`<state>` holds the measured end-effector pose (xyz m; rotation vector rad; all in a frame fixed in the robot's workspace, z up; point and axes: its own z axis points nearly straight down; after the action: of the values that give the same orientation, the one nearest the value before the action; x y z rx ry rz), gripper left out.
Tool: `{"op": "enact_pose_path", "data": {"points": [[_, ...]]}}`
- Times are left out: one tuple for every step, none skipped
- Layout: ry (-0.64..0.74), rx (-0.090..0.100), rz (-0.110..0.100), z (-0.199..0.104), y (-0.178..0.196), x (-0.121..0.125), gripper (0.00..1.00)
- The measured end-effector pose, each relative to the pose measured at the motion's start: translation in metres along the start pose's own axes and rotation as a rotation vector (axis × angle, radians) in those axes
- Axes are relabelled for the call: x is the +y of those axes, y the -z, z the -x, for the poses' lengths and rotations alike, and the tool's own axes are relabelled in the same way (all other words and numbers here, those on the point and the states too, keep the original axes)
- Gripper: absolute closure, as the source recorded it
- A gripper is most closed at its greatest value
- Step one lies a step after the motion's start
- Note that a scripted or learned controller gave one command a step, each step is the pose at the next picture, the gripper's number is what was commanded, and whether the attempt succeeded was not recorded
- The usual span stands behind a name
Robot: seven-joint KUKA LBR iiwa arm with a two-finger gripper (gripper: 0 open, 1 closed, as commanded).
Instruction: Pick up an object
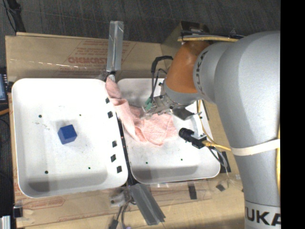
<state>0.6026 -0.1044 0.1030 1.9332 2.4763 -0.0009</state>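
Two bins: left bin [28,142] and right bin [190,168], shallow, white, side by side on the bench, their inner rims touching along a dark seam
Bench surface: brown cardboard sheet [62,54] with red printing lies under both bins
Left bin contents: one blue cube [67,133], left of centre on the floor, standing apart from every wall
Right bin contents: pink cloth [147,125], crumpled, spread over the upper-left part of the floor
Cloth position: one end is draped up and over the shared rim near the far corner; the bulk lies inside the right bin, just beside and under the wrist
Arm: grey KUKA arm [243,104] enters from the right and covers much of the right bin's right side; orange band [183,73] sits above the wrist
Gripper: gripper [152,106] is low over the right bin, at the upper edge of the cloth
Gripper state: cannot tell; the wrist body hides the tip, and no grasp on the cloth can be confirmed
Obstructions: the arm's bulk blocks sight of the right bin's far-right wall; black cables [159,68] loop beside the wrist; a black cylindrical fitting [189,136] projects over the bin floor right of the cloth
Surroundings: grey metal bar [114,49] stands at the far side above the seam; another grey bracket [147,206] lies at the near side below it
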Motion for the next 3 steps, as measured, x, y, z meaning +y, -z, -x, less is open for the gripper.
{"op": "enact_pose_path", "data": {"points": [[0.000,0.000,0.000,0.000,0.000,0.000,0.00],[0.042,0.001,0.001,-0.001,-0.011,0.023,0.00],[0.044,0.001,0.001,-0.002,0.000,0.023,1.00]]}}
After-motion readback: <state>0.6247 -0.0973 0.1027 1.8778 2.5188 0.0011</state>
